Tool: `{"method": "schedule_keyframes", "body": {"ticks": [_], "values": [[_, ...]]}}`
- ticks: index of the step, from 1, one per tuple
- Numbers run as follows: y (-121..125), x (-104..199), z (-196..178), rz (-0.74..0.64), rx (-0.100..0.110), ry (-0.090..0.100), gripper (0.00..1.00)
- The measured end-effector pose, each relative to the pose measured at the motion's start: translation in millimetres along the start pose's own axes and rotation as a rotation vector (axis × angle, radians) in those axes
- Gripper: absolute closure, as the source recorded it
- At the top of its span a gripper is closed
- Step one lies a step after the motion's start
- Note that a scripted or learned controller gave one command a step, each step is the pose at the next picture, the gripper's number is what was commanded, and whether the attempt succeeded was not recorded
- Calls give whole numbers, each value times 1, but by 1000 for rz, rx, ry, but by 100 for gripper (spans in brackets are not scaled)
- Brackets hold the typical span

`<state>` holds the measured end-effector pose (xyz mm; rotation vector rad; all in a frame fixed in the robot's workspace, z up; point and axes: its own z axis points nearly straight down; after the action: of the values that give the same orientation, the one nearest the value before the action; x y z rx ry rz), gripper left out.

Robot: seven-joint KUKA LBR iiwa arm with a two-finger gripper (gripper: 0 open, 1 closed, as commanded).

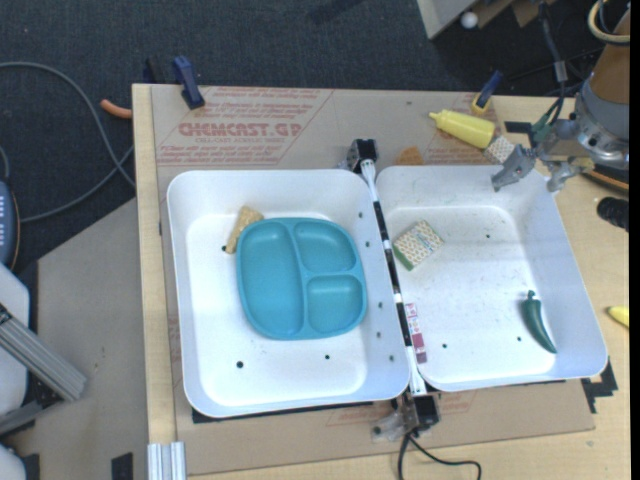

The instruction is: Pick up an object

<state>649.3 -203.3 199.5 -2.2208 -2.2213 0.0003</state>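
Green pepper (537,322) is our likeliest target: it lies in the right bin (575,268), near that bin's right wall and toward its front right corner, well apart from everything else. We judge it a light toy vegetable, fairly stiff, with a smooth and probably slippery skin. Its long narrow body suggests closing across the thick middle, with the squeeze set square to its length, and not at the tapered tip, where it could squirt out.

The small patterned packet (418,243) near the right bin's left wall is our alternative. It looks flat, light and perhaps soft, so it would be harder to get under. In the left bin (190,268) sits a teal divided plate (300,276), rigid and wide, with a tan cracker-like piece (241,226) touching its back left edge.

Our gripper (532,166) hangs over the right bin's back right corner, the grey arm reaching in from the right. Its two fingers stand apart with nothing between them.
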Motion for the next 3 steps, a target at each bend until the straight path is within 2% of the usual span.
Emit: {"method": "schedule_keyframes", "body": {"ticks": [1, 2, 3], "values": [[17, 96, 54, -2, 2, 2, 0], [-25, 110, 105, 1, -2, 0, 0], [-42, 110, 109, 1, -16, -1, 0]]}}
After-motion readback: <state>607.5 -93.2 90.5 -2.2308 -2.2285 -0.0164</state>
